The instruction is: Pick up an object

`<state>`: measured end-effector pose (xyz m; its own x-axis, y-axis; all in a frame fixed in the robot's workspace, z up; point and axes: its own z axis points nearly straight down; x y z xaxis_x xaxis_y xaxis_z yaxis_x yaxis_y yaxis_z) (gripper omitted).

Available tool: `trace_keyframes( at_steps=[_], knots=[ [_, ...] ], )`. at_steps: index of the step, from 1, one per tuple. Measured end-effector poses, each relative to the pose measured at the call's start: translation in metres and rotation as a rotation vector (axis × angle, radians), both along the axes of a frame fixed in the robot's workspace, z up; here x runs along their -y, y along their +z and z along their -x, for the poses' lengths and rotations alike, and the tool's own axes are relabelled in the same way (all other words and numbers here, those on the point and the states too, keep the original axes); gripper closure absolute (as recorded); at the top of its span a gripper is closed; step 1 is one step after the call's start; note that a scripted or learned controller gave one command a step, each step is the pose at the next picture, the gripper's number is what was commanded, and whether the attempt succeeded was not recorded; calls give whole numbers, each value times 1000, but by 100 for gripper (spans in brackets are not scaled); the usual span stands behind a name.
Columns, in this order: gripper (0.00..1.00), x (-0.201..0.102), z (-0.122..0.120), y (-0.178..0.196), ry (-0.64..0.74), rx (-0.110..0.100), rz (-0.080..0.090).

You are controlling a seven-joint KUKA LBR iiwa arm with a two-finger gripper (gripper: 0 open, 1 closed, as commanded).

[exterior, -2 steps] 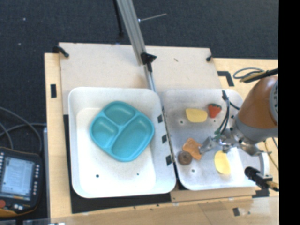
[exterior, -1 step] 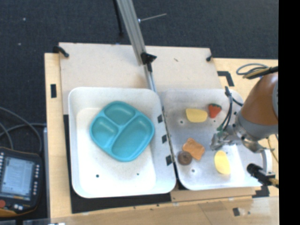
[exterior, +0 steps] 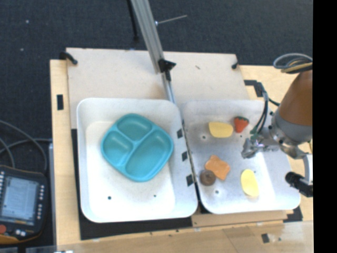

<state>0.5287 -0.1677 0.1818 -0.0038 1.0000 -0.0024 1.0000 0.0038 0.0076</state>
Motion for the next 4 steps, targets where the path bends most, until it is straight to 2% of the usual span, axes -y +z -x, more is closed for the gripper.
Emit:
trace_keyframes(
  at_steps=[2,4],
  knots=[
    [100,-1,-10,80,0,-2,0],
    [100,-118,-39,66,4,-6,-4]
  ],
)
